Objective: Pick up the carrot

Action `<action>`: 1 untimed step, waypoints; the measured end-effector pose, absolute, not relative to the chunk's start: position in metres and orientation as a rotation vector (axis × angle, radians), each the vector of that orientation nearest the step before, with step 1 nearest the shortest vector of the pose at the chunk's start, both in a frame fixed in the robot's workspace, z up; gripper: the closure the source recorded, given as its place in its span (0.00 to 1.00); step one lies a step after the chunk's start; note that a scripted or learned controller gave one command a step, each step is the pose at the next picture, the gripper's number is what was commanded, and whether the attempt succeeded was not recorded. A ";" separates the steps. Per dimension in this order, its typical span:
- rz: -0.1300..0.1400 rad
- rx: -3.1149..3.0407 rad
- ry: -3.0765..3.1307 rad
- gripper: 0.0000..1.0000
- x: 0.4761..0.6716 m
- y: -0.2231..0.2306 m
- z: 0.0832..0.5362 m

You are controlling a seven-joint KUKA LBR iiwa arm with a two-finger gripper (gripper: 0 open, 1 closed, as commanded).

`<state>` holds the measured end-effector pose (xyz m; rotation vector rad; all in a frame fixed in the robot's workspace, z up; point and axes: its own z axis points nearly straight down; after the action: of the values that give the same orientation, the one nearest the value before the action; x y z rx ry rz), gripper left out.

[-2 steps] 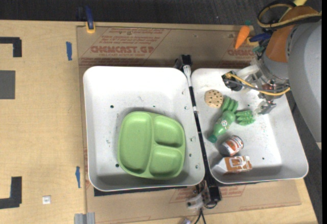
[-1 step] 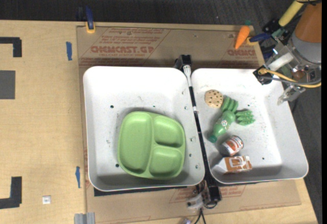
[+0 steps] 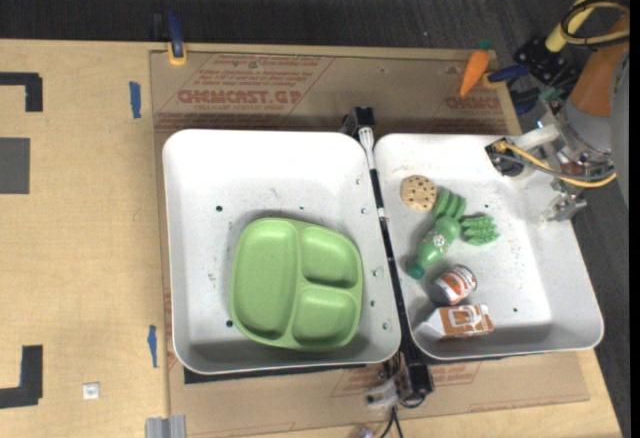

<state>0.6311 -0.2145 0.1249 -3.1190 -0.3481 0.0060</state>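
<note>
Carrot (image 3: 475, 72) located outside bins, on brown board behind right bin (image 3: 560, 306), tip toward bin rim, so not reachable among bin clutter. Hand (image 3: 565, 208) parked over right bin's far right edge, well apart from carrot; opening cannot be told. Green divided plate (image 3: 297, 281) seated in left bin (image 3: 200, 226).

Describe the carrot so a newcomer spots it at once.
Start at the right bin and look just beyond its far rim, onto the brown board. The carrot lies there near the board's right corner: small, orange, green-topped, the only item outside the bins.
</note>
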 end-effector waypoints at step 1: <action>0.005 -3.108 -0.317 0.00 0.649 -0.217 0.101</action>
<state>0.6494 -0.2168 0.1007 -3.1080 -0.3172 0.0053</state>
